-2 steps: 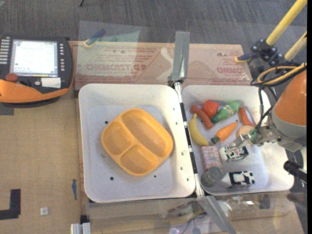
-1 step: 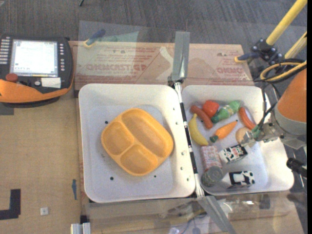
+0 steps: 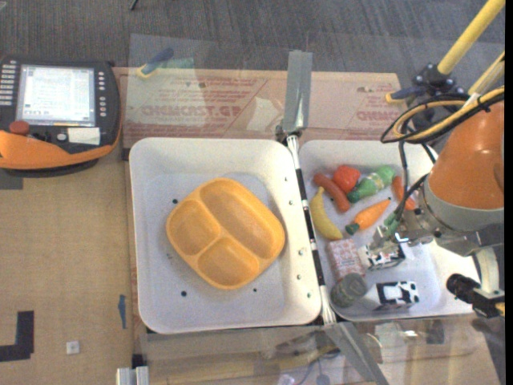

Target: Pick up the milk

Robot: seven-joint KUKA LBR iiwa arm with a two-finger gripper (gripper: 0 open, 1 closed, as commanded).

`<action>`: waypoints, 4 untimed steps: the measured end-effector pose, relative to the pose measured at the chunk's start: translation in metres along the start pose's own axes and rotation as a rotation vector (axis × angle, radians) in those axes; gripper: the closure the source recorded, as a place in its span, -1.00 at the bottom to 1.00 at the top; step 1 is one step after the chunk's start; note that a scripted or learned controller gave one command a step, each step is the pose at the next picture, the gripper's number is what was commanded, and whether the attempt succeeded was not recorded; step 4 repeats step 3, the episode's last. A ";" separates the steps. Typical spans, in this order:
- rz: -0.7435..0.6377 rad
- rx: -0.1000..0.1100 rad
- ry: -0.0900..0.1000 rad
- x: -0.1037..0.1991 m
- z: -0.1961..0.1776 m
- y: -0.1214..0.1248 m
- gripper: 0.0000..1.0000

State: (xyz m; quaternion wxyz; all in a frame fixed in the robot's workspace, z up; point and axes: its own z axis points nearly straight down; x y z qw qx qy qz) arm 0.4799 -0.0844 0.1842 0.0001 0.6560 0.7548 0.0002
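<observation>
The milk is a small white carton with black cow patches. It lies near the front of the right bin, apart from the other items. My gripper hangs from the orange-banded arm over the right bin, just behind and slightly left of the milk. It is low near the bin floor, between the carrot and the carton, and nothing shows held in it.
In the right bin lie a banana, a red pepper, a green vegetable, a carrot, a pinkish packet and a grey can. The left bin holds a yellow divided plate.
</observation>
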 end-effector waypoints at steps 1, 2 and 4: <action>-0.411 -0.001 0.000 0.045 -0.010 0.010 1.00; -0.342 -0.002 -0.001 0.026 -0.063 0.004 1.00; -0.533 0.000 0.001 0.048 -0.031 0.007 1.00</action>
